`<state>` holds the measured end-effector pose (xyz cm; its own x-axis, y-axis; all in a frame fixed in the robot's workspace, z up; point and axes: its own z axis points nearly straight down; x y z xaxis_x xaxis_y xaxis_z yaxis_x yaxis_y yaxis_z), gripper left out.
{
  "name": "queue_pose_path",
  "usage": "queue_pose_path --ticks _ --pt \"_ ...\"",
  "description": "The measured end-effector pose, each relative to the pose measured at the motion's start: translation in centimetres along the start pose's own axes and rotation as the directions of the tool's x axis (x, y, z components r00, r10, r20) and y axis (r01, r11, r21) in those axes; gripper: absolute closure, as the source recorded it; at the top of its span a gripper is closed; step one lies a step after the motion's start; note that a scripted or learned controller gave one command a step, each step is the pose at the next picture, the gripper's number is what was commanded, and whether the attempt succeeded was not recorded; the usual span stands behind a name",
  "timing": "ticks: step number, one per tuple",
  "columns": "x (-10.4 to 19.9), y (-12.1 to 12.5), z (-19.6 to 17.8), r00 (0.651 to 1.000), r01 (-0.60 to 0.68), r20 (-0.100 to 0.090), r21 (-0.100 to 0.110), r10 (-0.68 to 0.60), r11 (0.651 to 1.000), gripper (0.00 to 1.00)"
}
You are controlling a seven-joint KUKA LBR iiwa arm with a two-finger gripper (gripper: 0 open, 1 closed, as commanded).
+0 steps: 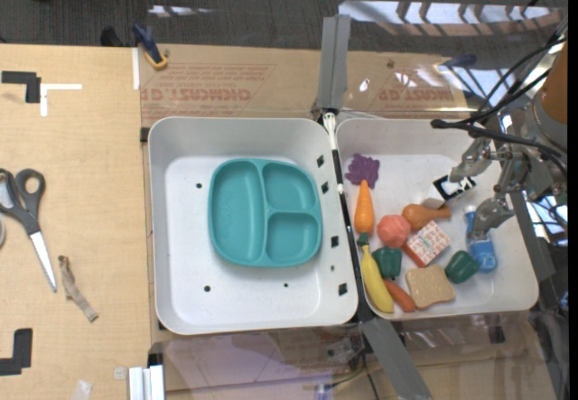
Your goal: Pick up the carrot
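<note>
Gripper [485, 180]: over right bin [519, 299], far-right side, holding nothing; finger spacing cannot be told. Carrot [363, 208]: lying in right bin near its left wall, below purple grapes [363, 169], well apart from gripper

The carrot [363, 206] lies in the right bin [506, 299], just below the purple grapes [362, 168]. The pincer [483, 195] hovers well apart, over the bin's right side.

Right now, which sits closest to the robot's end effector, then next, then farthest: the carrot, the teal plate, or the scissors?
From the end effector:
1. Carrot, right bin, by its left wall.
2. Teal plate, middle of left bin.
3. Scissors, on the bench, far left.
</note>
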<state>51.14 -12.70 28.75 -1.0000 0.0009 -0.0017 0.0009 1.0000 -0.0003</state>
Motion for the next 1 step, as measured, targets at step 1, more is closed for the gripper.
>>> queue_pose_path --ticks 1 --pt "-5.72 4.40 9.60 0.993 -0.116 -0.001 0.000 0.116 0.993 0.00"
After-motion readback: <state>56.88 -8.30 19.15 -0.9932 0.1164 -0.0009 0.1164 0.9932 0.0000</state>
